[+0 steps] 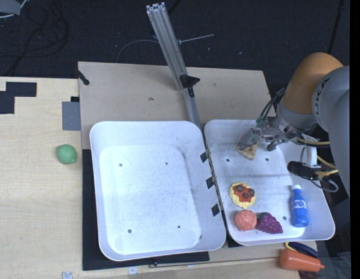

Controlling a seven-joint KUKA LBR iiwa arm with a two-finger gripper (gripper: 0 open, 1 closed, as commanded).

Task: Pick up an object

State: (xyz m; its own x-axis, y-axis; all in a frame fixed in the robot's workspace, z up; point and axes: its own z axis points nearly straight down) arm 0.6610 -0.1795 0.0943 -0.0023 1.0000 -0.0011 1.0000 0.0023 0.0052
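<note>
My gripper [255, 146] hangs low over the far part of the right bin [273, 173], its two fingers spread apart and open. A small tan wedge [247, 152] lies on the bin floor just under the left fingertip, touching or nearly touching it, not between the fingers. Nearer the front of the same bin lie a yellow round piece with red dots [242, 195], a pink-red ball [245, 220], purple grapes [269, 223] and a blue bottle [298, 206].
The left bin [110, 133] adjoins the right one, with black clips along the shared rim. A green ball [67, 154] rests on the bench at far left. An orange object [300, 261] lies outside the right bin's front corner. A metal rail [171, 45] slants behind the bins.
</note>
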